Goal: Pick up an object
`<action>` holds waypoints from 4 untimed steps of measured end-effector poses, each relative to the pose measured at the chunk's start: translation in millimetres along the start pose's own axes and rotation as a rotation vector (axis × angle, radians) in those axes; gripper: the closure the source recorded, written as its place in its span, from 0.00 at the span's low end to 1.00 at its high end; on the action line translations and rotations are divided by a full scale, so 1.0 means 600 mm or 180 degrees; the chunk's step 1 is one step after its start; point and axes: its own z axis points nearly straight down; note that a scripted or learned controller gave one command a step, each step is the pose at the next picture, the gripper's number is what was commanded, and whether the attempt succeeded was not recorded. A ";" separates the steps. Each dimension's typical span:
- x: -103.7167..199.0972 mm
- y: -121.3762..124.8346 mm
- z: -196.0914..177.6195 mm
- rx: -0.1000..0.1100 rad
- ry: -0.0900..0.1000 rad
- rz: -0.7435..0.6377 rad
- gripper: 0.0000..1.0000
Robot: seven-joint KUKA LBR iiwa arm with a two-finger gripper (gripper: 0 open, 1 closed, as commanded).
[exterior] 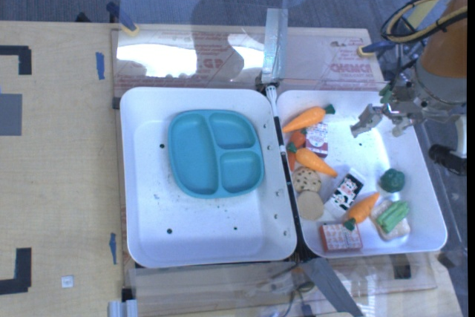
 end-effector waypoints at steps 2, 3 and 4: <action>0.065 -0.196 0.169 -0.0020 -0.0011 -0.0016 0.00; 0.065 -0.193 0.152 -0.0038 -0.0012 -0.0013 1.00; 0.161 -0.139 0.001 -0.0032 0.0003 -0.0081 1.00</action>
